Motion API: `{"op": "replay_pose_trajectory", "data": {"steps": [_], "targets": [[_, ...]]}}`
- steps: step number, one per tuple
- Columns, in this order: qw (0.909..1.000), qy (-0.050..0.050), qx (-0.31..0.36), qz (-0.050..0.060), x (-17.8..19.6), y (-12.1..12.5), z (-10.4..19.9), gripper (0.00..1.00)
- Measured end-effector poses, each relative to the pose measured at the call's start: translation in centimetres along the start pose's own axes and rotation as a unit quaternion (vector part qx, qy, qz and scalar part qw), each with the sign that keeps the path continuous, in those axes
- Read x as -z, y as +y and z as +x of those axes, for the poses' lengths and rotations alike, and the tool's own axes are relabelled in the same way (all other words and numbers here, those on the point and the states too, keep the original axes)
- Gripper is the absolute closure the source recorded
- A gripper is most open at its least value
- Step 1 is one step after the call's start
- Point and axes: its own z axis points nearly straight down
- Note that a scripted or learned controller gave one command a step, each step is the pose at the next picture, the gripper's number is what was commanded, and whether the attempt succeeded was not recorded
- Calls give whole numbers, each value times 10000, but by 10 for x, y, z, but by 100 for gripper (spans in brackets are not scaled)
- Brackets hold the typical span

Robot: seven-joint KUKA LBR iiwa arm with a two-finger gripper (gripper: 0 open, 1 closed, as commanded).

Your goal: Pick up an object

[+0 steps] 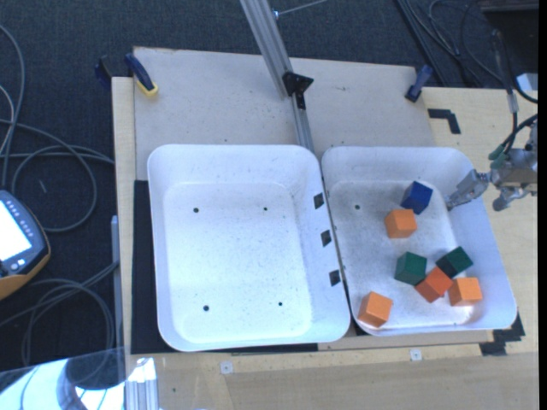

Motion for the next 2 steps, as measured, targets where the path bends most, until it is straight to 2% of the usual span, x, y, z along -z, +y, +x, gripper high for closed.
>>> {"op": "replay_pose_trajectory", "data": {"steps": [1,2], "targets": [[10000,15,0,46,-144,15,11,0],[10000,7,-11,25,-169,-2,5,0]]}}
